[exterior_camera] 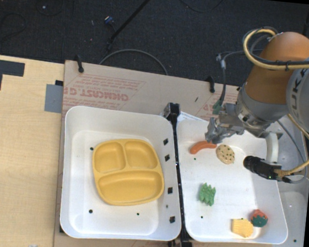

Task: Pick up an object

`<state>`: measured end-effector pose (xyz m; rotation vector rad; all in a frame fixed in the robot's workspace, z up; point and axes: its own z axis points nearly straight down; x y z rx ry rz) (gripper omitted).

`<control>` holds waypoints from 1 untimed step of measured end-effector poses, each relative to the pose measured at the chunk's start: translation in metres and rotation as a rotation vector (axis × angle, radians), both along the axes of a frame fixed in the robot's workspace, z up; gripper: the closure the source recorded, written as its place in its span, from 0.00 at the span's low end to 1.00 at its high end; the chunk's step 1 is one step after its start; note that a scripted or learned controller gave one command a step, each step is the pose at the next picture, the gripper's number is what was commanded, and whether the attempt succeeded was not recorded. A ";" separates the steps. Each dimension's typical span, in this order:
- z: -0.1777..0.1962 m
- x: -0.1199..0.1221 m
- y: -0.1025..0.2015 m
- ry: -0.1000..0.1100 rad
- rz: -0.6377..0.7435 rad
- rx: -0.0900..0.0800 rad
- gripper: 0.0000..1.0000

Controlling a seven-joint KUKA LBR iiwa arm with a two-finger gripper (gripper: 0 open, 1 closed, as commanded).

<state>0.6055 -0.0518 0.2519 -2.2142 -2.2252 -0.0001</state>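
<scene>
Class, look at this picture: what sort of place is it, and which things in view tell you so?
Probably a robotics lab test bench, not a kitchen. A grey and orange robot arm reaches over two white bins, loose cables lie on the dark floor, and the food is toy: a small cookie and a yellow divided tray.
</scene>
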 end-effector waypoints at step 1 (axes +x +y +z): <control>-0.017 0.005 0.050 0.004 0.000 0.000 1.00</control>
